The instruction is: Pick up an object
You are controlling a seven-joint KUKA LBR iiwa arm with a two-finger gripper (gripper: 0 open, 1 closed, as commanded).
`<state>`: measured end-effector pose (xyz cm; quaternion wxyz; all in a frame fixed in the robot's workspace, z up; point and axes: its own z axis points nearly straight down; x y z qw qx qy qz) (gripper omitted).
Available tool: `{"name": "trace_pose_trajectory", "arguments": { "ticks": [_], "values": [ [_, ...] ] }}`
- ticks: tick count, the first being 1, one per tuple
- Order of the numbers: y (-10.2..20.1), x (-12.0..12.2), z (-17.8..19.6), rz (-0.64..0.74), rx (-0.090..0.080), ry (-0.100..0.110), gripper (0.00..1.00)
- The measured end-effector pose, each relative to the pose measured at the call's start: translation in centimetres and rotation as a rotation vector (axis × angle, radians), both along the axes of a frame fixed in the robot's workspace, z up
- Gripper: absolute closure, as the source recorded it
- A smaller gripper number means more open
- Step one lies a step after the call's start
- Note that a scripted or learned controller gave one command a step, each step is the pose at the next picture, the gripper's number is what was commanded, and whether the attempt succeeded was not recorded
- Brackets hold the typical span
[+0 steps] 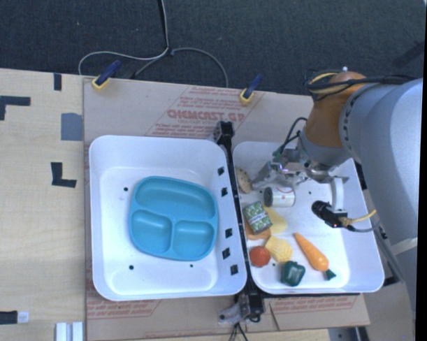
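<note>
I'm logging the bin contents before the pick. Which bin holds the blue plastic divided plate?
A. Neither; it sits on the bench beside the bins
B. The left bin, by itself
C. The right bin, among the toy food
B: the blue plastic divided plate lies flat in the left white bin, while the orange toy carrot and other toy food sit in the right white bin.

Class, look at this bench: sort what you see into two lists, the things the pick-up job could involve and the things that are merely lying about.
Part of the job:
tool
carrot
corn cob
tomato
green pepper
small can
green packet
right bin

Lying about:
blue divided plate
left bin
blue-and-yellow clamps
black cable
</note>
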<state>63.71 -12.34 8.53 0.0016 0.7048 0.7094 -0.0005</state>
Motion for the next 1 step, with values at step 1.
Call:
{"name": "trace_pose_trajectory", "arguments": {
  "ticks": [1],
  "values": [
    [-0.35,0.11,1.12,-0.004,0.000,-0.003,1.00]
  ]
}}
